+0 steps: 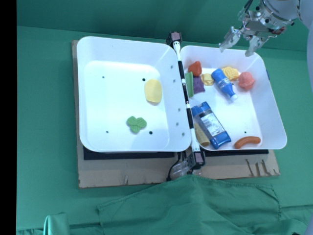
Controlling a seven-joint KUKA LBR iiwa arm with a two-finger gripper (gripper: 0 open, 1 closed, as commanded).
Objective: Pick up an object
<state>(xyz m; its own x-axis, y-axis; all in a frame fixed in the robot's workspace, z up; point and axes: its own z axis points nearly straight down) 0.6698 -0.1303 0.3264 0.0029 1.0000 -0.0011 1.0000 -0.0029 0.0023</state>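
The grey metal two-finger tool (pixel 242 42) hangs above the far rim of the right shallow white plastic bin (pixel 274 126), its fingers spread apart with nothing between them. In that bin lie a small blue plastic bottle with a white cap (pixel 224 83), a flat blue labelled packet (pixel 211 125), a pink lumpy toy (pixel 246 81) and an orange sausage-shaped toy (pixel 247 142). The left white bin (pixel 98 53) holds a yellow oval piece (pixel 153 90) and a green leafy piece (pixel 136 124), well apart.
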